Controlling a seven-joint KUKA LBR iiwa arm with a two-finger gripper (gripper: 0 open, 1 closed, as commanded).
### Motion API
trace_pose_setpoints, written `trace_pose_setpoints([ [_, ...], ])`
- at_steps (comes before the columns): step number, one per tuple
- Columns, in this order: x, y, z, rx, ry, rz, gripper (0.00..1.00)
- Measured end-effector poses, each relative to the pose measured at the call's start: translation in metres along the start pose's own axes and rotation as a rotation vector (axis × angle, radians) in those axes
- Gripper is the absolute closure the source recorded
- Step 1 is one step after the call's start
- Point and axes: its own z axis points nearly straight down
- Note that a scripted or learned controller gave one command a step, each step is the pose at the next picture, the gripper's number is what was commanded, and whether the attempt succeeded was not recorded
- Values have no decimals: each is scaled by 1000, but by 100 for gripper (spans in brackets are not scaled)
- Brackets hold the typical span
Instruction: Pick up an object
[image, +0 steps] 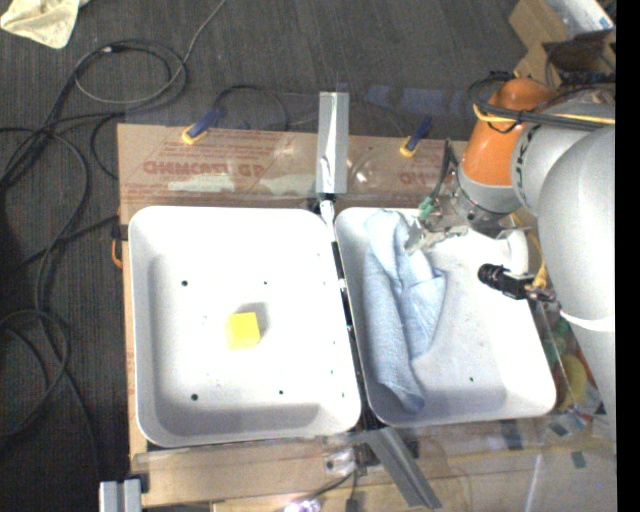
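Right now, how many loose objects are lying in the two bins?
2: a yellow block in the left bin, and a pale blue cloth in the right bin. The cloth may hide something underneath.

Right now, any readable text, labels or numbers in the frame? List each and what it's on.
"CHEMCAST GP" or close to it, in faded red print, seen mirrored: on the clear sheet lying on the board behind the left bin. The last letters are uncertain.
More red print on the same sheet behind the right bin: too blurred to read.
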Motion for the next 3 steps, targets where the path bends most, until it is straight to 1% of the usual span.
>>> trace_pose_setpoints([
  [1, 0, 0, 0, 0, 0, 0, 0],
  [2, 7, -20, 8, -4, -1, -71, 0],
  [3, 9, -18, 0, -4, 2, -72, 100],
])
